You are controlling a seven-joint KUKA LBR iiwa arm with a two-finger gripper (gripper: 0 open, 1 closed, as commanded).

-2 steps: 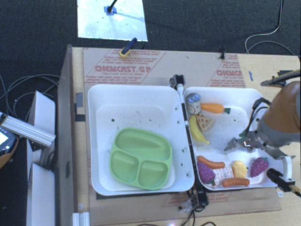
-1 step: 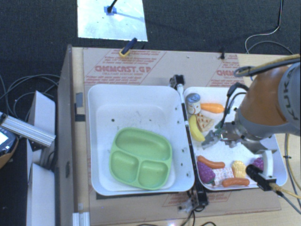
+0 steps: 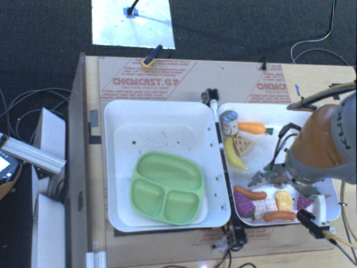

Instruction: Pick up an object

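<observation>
The pincer (image 3: 266,176) hung low over the right bin (image 3: 295,111), near that bin's middle, its metal tips pointed toward the toy food; whether it stood apart or together could not be told at this angle, and nothing was seen between its tips.

Left to right across the tabletop (image 3: 167,77): the left bin (image 3: 162,113) carried a green divided tray (image 3: 166,187) toward its near edge. The right bin carried the pickable items. Along its left wall lay a small can (image 3: 228,120) and a banana (image 3: 234,155), with a pizza slice (image 3: 243,145) just beside the banana and a carrot (image 3: 252,128) toward the far edge. Along the near edge lay a sausage (image 3: 251,194), purple grapes (image 3: 245,206), a corn cob (image 3: 284,199) and a second sausage (image 3: 279,216).

Procedure for the step in hand, as judged: select one isolated item; the first sausage lay just below the tips and appeared the closest candidate. Align the tips across its narrow width, descend vertically, and close only when the item sits between the tips. Avoid the crowded near-edge cluster, where neighbouring pieces touch and could be dragged along.

Relative to the pincer, the sausage lay just nearward and slightly left; the banana and pizza slice lay to its left, near but apart.
</observation>
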